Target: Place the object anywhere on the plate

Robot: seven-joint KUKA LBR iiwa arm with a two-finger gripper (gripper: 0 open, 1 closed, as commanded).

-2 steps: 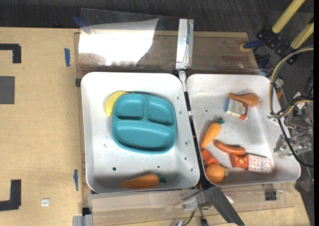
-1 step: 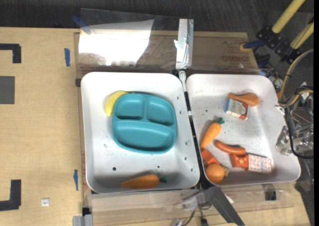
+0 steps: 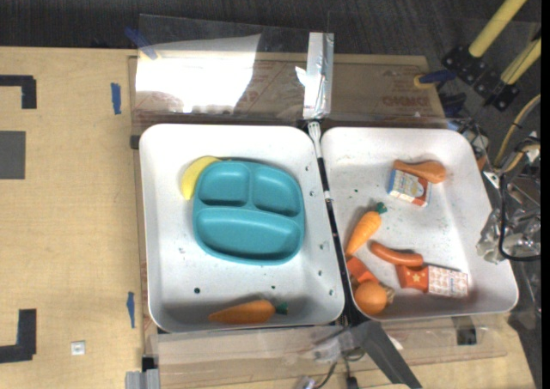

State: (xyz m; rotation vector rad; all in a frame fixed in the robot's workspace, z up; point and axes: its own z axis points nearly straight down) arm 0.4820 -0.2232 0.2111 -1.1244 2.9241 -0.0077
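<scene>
Two white bins sat side by side on the tan worktop (image 3: 60, 207). In the left bin (image 3: 155, 207) a teal plate (image 3: 249, 211) with three compartments lay near the middle, flat on the bin floor. A yellow curved piece (image 3: 196, 174) peeked out from behind the plate's upper-left edge, touching it or partly under it; which one could not be told. A carrot (image 3: 243, 312) lay on its side along the near wall of the same bin, apart from the plate, its green tip pointing right.

The right bin (image 3: 455, 207) carried the rest. A second carrot (image 3: 363, 231) lay tilted near the dividing wall, green end up. Just beside it, a red-orange sausage (image 3: 397, 253) lay crosswise. Below that, a red and white carton (image 3: 434, 280) rested on its side, and a round orange fruit (image 3: 372, 297) sat in the near-left corner, touching a small red piece (image 3: 359, 270). Toward the far side, a small white carton (image 3: 407, 186) stood with an orange-brown item (image 3: 423, 171) against its top.

Behind the bins, a clear sheet (image 3: 206, 69) and a silver strip (image 3: 318, 74) stood upright. Dark cables (image 3: 516, 215) hung at the right bin's outer edge
</scene>
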